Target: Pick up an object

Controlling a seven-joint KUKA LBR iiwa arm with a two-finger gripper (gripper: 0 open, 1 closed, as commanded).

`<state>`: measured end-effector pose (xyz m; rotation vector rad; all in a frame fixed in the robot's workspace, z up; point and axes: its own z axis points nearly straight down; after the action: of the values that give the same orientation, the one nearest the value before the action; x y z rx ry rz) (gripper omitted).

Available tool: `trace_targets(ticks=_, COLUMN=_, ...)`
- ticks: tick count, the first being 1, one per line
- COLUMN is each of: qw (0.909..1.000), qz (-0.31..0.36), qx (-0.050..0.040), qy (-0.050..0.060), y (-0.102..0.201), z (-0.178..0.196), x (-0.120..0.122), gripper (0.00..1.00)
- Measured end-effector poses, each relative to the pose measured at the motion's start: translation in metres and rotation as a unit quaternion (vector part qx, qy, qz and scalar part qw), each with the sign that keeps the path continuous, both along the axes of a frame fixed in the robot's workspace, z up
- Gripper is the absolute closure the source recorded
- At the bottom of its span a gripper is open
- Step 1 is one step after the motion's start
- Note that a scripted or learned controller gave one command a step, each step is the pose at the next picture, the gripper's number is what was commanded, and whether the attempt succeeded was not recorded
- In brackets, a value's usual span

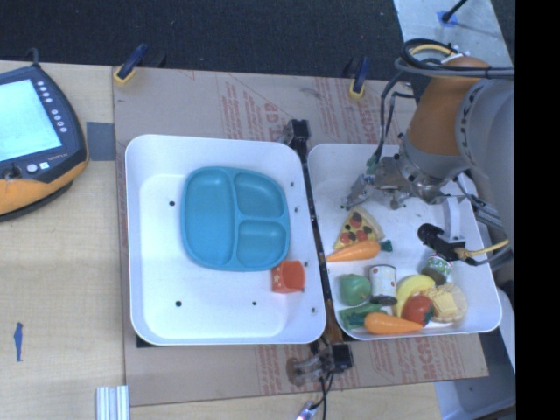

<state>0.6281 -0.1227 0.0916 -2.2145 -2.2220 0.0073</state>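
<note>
My gripper (371,198) hangs over the far part of the right bin (490,322), open, with nothing between its fingers. Just in front of it lies a toy pizza slice (360,228), and an orange carrot (353,252) sits below that. Nearer the front edge are a green pepper (354,289), a small can (382,280), a yellow banana (415,284), a red tomato (418,309), a piece of corn (447,304) and a second carrot (392,325).
The left bin (140,234) holds a blue divided plate (234,218) and a small orange-red block (289,276) by its right wall. A tablet in an orange case (35,138) rests on the bench at far left.
</note>
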Motion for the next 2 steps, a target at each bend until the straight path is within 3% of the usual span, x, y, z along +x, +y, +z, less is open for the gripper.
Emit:
trace_targets(ticks=1, qw=1.0, qz=0.002, qx=-0.0006, qy=0.0, y=0.0217, z=-0.0002, x=-0.0186, gripper=0.0)
trace_targets(ticks=2, qw=1.0, qz=0.002, qx=-0.0012, qy=-0.002, y=0.0277, z=0.0002, x=-0.0146, gripper=0.0)
